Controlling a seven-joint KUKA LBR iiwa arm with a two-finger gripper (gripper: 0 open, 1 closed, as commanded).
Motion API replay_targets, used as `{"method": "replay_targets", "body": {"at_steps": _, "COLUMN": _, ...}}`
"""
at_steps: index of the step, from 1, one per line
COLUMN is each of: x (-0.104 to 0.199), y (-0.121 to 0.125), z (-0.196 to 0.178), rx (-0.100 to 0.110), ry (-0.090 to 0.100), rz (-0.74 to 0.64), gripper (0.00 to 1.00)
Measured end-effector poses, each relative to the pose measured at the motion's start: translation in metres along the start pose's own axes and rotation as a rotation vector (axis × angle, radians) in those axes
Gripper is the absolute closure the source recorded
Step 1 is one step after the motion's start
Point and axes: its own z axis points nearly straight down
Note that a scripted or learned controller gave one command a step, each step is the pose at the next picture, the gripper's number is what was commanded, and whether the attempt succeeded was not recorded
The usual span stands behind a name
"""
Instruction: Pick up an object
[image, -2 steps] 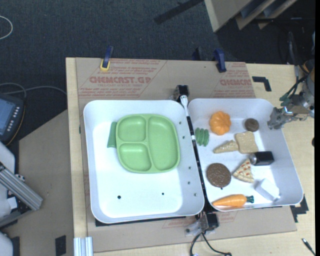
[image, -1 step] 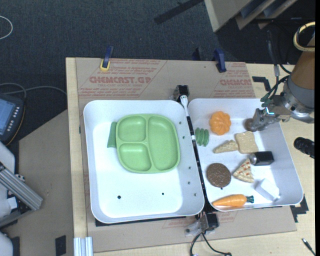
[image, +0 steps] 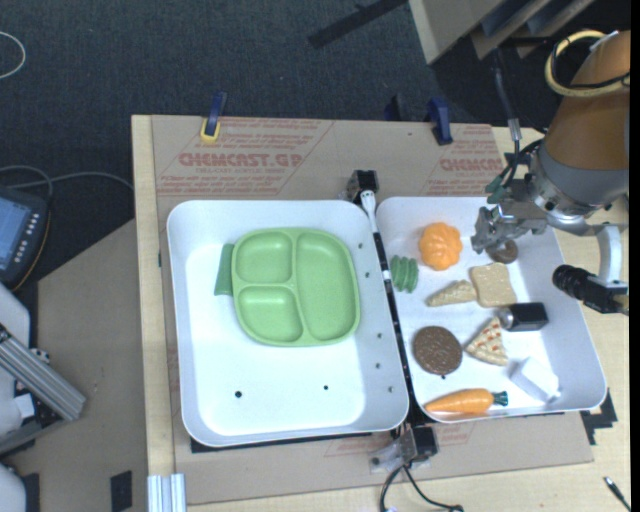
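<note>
The right bin holds several toy foods: an orange fruit, a green ridged piece, a square tan cracker, a pale wedge, a round brown cookie, a pizza slice, a carrot, a black cylinder and a white block. My gripper hangs over the bin's upper right part, just right of the orange fruit and above the cracker. A small dark brown thing sits right at its tip.
A green divided plate lies in the left bin. The arm's grey and orange body leans in from the upper right. Clamps grip the cardboard's far edge.
</note>
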Motion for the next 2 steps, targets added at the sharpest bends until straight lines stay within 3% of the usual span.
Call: {"method": "replay_targets", "body": {"at_steps": 2, "x": 0.124, "y": 0.008, "z": 0.014, "rx": 0.003, "ry": 0.002, "rz": -0.001, "gripper": 1.0}}
